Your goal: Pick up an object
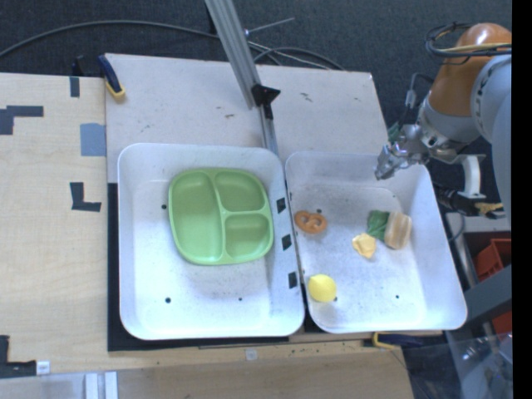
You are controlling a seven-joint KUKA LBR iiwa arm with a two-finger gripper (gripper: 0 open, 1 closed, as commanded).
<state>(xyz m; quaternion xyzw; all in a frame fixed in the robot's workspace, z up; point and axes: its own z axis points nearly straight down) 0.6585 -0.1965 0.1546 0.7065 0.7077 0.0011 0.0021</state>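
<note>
Dark carpet-like flooring with black cables surrounds a pale wooden tabletop (pixel 50 223) that carries two shallow white bins side by side. At the upper right corner of the right bin (pixel 432 248), the claw (pixel 387 168) points down and to the left over the bin's rim; whether its fingers are apart or together cannot be told at this size and angle, and nothing is visible between them. Above it the grey arm (pixel 499 98) rises toward the right edge, with its orange band (pixel 465 73) just behind the wrist.

Below the claw, inside the right bin, a green piece (pixel 378 222) lies touching a tan bread-like item (pixel 398 230), and a small yellow wedge (pixel 364 245) sits just beside them to the lower left. Farther left, near the bin's left wall, rests an orange-brown pretzel-shaped object (pixel 311 221). A yellow ball-like object (pixel 322 288) lies near the lower left corner of the same bin, well apart from the claw.

The left bin (pixel 137 306) holds a light green divided plate (pixel 221 215) with three compartments. A grey metal rail (pixel 234 44) slants across the top of the scene toward the gap between the bins, and a blue-and-yellow clamp (pixel 111 76) sits at the board's upper left corner.
</note>
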